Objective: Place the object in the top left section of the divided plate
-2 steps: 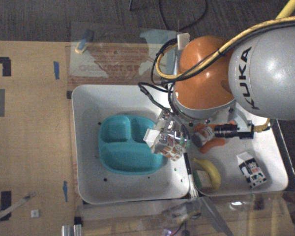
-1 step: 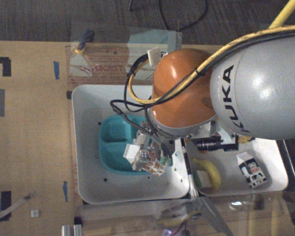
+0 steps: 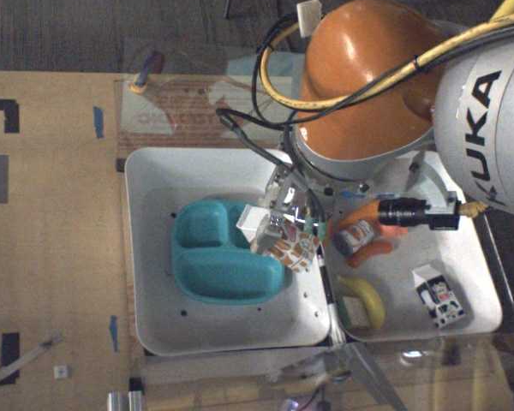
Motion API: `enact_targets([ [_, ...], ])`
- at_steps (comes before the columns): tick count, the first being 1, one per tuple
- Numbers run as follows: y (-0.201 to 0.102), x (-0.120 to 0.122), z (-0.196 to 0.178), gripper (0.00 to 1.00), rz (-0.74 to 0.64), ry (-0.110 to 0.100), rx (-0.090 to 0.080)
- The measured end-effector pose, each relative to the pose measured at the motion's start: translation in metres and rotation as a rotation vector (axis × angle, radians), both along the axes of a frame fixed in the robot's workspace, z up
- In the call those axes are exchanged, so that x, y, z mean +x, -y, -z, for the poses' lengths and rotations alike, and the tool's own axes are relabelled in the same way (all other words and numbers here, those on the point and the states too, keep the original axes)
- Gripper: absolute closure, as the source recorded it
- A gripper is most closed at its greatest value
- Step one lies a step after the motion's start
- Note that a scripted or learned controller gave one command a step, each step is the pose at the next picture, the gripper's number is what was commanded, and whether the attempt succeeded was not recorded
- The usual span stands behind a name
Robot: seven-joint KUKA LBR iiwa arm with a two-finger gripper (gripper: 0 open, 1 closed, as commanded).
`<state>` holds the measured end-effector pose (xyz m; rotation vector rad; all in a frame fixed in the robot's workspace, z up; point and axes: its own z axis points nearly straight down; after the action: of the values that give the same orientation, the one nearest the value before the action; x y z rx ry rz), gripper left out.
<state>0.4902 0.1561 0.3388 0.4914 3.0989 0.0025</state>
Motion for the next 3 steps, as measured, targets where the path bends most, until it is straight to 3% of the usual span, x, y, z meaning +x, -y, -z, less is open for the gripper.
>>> enact_targets([
  [1, -0.027, -0.011, 0.076, 1.0, 0.215, -0.003, 0.0],
  [2, -0.027, -0.011, 0.076, 0.0, 0.215, -0.003, 0.001],
  [3, -0.028, -0.009, 0.066, 1.0, 0.215, 0.002, 0.003],
])
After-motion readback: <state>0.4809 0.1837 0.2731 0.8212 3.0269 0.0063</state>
